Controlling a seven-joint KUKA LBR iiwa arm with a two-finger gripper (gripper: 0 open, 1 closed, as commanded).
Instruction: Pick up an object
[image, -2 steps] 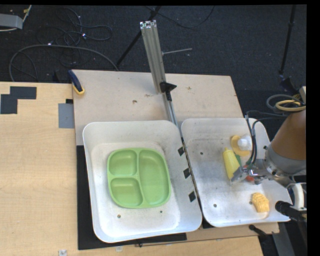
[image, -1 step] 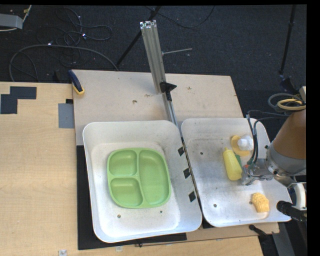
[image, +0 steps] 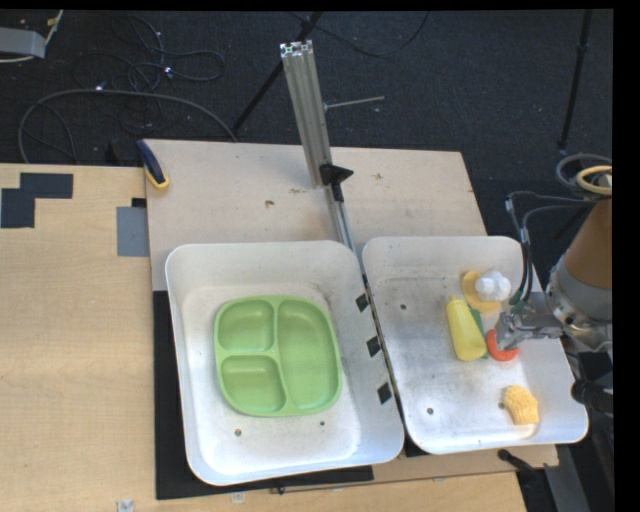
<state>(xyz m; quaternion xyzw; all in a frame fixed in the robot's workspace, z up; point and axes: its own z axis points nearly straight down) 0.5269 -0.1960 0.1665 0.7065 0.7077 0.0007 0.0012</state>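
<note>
In the right-hand white bin (image: 430, 400), at three o'clock, the jaws (image: 507, 335), state unreadable, hover by a smooth yellow plastic cylinder (image: 465, 330), likely light, slippery, best gripped mid-body.

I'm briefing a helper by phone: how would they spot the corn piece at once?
Look in the right bin, the one without the green tray. The corn lies alone near that bin's front right corner, apart from the cluster by the gripper. It is short, bumpy and orange-yellow, unlike the smooth yellow bottle farther back.
</note>
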